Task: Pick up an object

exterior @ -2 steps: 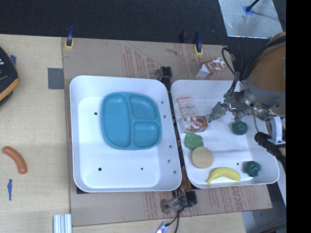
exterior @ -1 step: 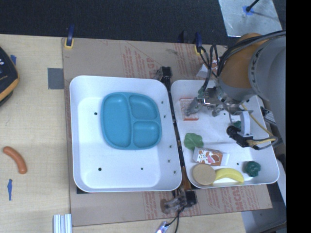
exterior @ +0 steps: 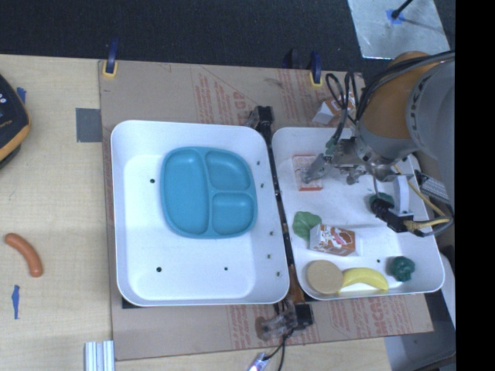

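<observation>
My gripper [exterior: 332, 174] hangs over the back part of the right bin [exterior: 433, 280], open, with nothing between its fingers. Nearer the front of that bin lie a green block [exterior: 305, 224], a red and white packet [exterior: 333, 239], a tan disc [exterior: 324, 277], a yellow banana [exterior: 365, 280] and a dark green lump [exterior: 401, 267]. All of them sit apart from the gripper, towards the bin's front. A flat label with red print [exterior: 304, 168] lies on the bin floor just left of the gripper.
The left bin [exterior: 139, 277] holds a blue divided plate [exterior: 208, 191]. An orange sausage [exterior: 25, 253] lies on the bench far left. The arm's grey body and cables [exterior: 410, 122] cover the right bin's back right corner.
</observation>
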### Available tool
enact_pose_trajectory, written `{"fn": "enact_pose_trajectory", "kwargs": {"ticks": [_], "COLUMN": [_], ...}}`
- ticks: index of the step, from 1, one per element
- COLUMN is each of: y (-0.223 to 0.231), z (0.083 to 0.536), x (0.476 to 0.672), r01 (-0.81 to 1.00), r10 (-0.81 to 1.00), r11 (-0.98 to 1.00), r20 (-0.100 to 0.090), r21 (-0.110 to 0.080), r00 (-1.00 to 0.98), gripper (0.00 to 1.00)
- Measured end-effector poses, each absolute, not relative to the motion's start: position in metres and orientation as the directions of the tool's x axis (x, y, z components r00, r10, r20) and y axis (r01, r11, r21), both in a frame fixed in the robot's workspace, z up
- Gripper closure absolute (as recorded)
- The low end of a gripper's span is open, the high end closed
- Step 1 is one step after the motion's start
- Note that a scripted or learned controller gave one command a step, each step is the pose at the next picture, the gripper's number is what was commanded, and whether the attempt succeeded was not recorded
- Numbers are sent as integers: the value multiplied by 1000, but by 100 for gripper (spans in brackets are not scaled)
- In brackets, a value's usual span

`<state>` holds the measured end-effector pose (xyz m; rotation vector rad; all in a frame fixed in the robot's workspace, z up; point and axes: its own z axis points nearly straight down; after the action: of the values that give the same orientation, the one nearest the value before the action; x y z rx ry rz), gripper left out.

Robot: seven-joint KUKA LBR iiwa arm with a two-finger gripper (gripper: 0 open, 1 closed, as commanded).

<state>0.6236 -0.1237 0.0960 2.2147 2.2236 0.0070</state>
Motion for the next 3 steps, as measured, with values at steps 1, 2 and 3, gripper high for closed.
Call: {"fn": "enact_pose_trajectory", "kwargs": {"ticks": [1,2,3], "y": [-112,-105,-125], "z": [91,92,92], "x": [522,571,613], "r01": [1000,1000,1000], "r10": [1000,1000,1000], "r11": [5,5,4], "r20": [0,-1,0], "r21": [-5,-2,-1], "r00": [-5,-5,-4], "gripper": [0,0,0]}}
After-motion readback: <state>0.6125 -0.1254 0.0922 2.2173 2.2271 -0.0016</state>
